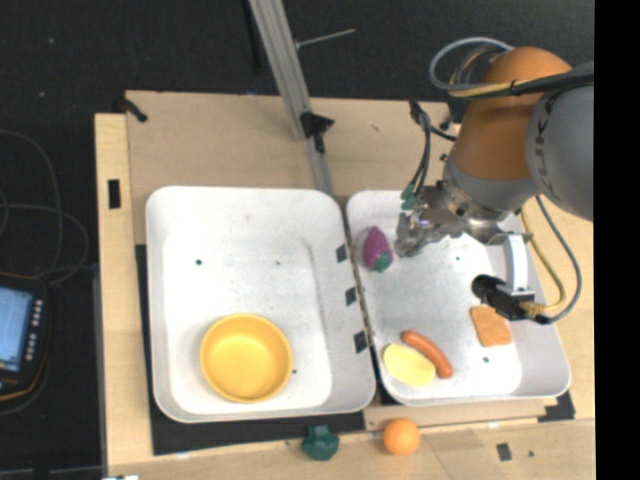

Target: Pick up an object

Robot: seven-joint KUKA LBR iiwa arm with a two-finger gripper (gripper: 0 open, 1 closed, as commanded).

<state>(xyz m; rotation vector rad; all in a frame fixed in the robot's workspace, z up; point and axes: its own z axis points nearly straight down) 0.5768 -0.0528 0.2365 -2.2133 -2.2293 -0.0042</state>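
The fingers of the grey arm are hanging low over the right shallow white bin, just beside a small purple eggplant-shaped toy; I cannot tell whether they are open or closed. The toy is lying near the bin's left wall. Closer to the front of this bin a pale yellow oval piece, a red sausage-shaped toy and an orange flat piece are resting. A round yellow bowl is sitting in the left white bin. On the desk, an orange ball is lying.
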